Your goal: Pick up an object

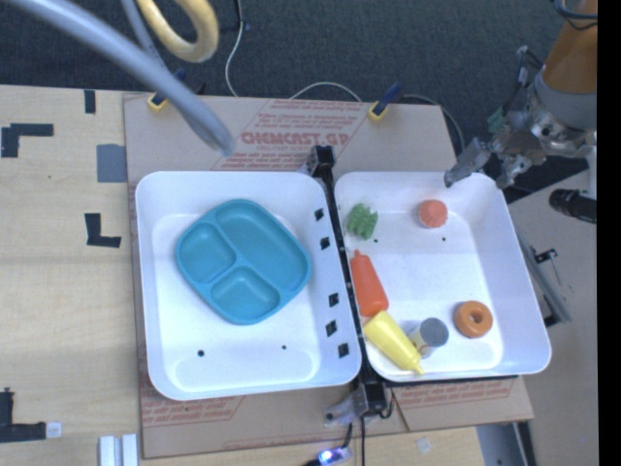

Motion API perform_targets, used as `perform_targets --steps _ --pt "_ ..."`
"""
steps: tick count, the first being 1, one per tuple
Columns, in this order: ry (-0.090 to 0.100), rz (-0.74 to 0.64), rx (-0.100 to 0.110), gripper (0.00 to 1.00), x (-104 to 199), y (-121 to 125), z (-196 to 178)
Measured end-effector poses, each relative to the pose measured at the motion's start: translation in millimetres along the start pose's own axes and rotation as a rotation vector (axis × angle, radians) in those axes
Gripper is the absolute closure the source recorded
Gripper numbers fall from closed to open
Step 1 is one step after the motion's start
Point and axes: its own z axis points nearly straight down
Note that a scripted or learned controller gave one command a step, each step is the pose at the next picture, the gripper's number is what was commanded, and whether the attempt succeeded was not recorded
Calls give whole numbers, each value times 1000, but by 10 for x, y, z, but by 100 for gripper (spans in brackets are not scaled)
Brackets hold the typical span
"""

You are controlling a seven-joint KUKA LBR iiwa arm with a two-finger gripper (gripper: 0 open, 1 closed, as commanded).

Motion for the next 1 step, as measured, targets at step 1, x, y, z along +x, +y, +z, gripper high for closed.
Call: perform_targets --steps 1 --pt "-3 -4 -12 0 8 20 -74"
